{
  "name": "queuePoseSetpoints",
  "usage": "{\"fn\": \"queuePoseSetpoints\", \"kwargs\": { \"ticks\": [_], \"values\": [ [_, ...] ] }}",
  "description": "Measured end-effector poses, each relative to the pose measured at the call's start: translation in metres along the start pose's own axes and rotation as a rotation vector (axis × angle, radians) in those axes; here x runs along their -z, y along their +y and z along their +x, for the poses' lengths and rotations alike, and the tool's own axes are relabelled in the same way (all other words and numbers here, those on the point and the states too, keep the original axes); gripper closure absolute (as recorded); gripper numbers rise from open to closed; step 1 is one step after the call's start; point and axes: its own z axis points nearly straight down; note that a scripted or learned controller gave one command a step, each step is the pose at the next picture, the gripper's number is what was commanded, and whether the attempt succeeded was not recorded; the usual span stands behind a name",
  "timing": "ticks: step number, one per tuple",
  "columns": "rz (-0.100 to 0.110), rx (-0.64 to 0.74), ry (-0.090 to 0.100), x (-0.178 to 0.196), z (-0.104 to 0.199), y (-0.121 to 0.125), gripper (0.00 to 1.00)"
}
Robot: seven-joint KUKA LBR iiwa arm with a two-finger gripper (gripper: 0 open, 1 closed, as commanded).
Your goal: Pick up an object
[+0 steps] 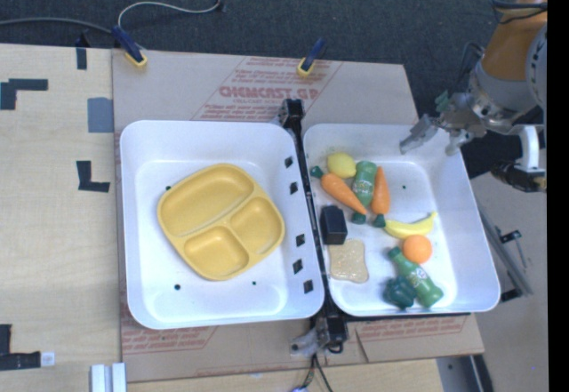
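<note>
The right bin (462, 204) holds several toy foods: a lemon (340, 164), a green can (364, 178), two carrots (342, 193) (380, 190), a black block (333, 224), a banana (411, 225), an orange (416, 249), a slice of toast (348, 261), a green bottle (418, 280) and broccoli (397, 293). My gripper (431, 142) hangs over the bin's far right corner, above and to the right of the lemon. Its fingers (410, 142) stand open, with nothing between them.
The left bin (142, 204) holds a yellow divided plate (220, 220). A black divider with clips (298, 195) runs between the bins. Both bins rest on cardboard (258, 92) pinned by two clamps at its far edge. A cable (178, 8) lies on the dark floor behind.
</note>
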Motion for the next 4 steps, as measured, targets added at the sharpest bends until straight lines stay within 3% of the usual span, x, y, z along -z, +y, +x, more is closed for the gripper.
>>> {"fn": "queuePoseSetpoints", "kwargs": {
  "ticks": [1,2,3,4],
  "values": [
    [-0.004,0.0,-0.003,-0.1,0.033,-0.007,0.0],
    [-0.009,-0.002,-0.006,-0.1,0.077,-0.054,0.0],
    [-0.005,0.0,-0.006,-0.094,0.077,-0.054,1.0],
    [-0.001,0.001,-0.001,-0.003,0.125,-0.003,1.0]
  ]
}}
